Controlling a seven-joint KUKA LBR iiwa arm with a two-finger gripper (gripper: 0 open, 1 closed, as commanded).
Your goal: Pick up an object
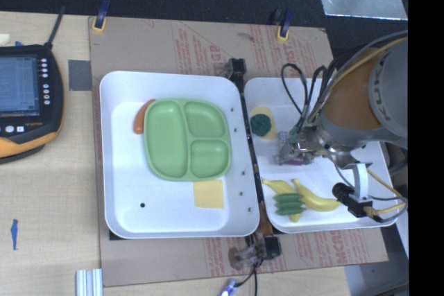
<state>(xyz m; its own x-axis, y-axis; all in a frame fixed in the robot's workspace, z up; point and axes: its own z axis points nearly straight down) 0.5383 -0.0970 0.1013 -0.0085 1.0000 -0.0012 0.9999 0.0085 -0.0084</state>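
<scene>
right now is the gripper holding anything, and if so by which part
It cannot be told. The gripper is low in the right bin, near a green round item, with a small purplish blur at its tip.

Bins: two, left point(118, 170) and right point(333, 220). Left bin: one green tray point(187, 138), one yellow square point(209, 194), one orange item point(141, 118) partly under the tray. Right bin: one banana point(316, 199), one green pod point(289, 203), one dark green round piece point(261, 123). Bench: one pendant point(24, 97), far left.
</scene>
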